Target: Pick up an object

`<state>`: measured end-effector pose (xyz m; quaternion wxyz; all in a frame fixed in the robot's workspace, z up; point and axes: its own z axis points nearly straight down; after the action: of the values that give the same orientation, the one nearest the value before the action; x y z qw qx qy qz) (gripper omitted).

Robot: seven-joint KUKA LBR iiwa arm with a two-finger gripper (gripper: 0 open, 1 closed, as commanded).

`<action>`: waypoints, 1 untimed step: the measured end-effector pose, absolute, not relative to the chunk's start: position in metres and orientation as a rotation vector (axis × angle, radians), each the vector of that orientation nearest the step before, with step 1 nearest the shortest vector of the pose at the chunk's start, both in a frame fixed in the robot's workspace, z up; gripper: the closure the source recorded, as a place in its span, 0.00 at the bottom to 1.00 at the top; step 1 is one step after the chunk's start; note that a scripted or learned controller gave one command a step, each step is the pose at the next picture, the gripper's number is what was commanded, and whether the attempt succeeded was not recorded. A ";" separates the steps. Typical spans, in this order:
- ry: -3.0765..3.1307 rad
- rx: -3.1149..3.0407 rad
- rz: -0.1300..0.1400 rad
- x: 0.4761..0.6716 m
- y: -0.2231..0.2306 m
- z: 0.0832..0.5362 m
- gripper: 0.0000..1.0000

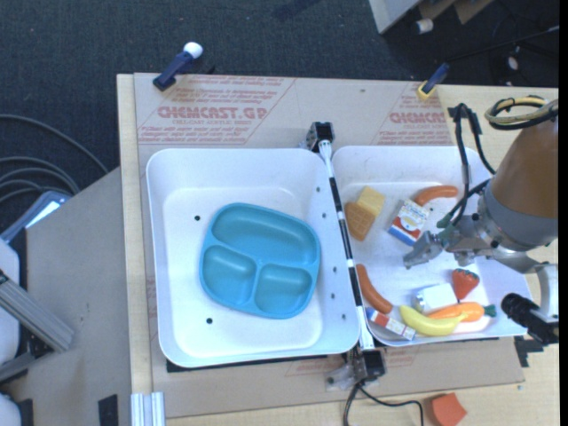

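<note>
Right bin (pixel 390 160), contents: cheese wedge (pixel 366 213) near the divider; small milk carton (pixel 407 222) just beside it; sausage (pixel 437 193) toward the far wall; second sausage (pixel 373 288) along the divider; strawberry (pixel 465 283); small white block (pixel 436 296); carrot (pixel 460 311) touching banana (pixel 432 321) at the near wall. Gripper (pixel 432 247) low over bin centre, between carton and strawberry; nothing seen between fingers; open or closed cannot be told. Left bin (pixel 169 238), contents: blue three-compartment plate (pixel 259 259), lying flat. Arm body covering the right bin's far right part. Small item (pixel 397 329) by banana's left end too small to identify.
</note>
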<state>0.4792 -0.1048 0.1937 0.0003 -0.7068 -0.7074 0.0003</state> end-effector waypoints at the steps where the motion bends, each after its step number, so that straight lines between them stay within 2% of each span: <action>1: -2.221 -2.224 0.000 0.479 -0.135 0.085 0.00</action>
<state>0.4793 -0.1348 0.0848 -0.0008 -0.7075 -0.7067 -0.0001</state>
